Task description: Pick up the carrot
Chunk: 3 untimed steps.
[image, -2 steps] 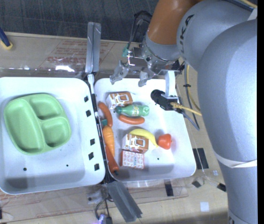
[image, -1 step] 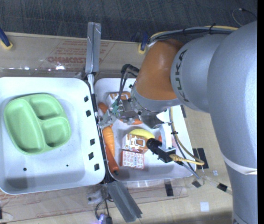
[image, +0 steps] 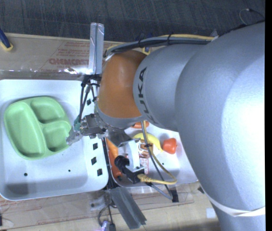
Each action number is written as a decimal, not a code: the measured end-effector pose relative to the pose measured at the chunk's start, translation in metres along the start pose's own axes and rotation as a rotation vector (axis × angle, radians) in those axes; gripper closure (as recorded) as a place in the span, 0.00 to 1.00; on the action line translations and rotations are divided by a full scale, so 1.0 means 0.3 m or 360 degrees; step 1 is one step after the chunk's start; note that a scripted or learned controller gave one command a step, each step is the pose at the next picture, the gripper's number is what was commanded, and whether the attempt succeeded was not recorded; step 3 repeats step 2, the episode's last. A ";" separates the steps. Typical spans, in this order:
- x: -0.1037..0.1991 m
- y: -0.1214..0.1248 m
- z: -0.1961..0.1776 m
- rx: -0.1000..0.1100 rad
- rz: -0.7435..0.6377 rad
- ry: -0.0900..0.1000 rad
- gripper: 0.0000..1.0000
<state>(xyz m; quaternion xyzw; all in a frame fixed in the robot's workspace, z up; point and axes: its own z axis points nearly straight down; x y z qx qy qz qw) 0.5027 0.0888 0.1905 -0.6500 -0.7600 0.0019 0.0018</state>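
Two shallow white plastic bins sit side by side here, the left bin and the right bin, and the big grey arm with its orange band covers most of the right one. One claw hangs low, about over the strip where the two bins meet, right at the near edge of the one light green three-compartment plastic plate. That plate lies in the left bin, just to the claw's left. Honestly can't tell whether the claw is open or closed, the wrist hardware blocks it, and nothing I can see is gripped in it.

One long orange carrot lies in the right bin, just right of the claw and a bit nearer the front edge, half tucked under the arm. It's apart from the claw, not touching.

Further right of the claw I count one yellow curved piece that looks like a banana and, next to that, one round red-orange item that I can't identify. One yellow cable loops near the right bin's front.

Behind the claw stands one upright grey metal bar, and far off to its back left lies one small blue clip on the bench.
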 end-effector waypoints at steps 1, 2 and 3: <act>-0.036 -0.027 -0.106 -0.0005 0.0069 0.0000 0.00; -0.445 0.160 -0.017 -0.0003 0.0485 0.0000 0.00; -0.445 0.160 -0.017 -0.0003 0.0485 0.0000 0.00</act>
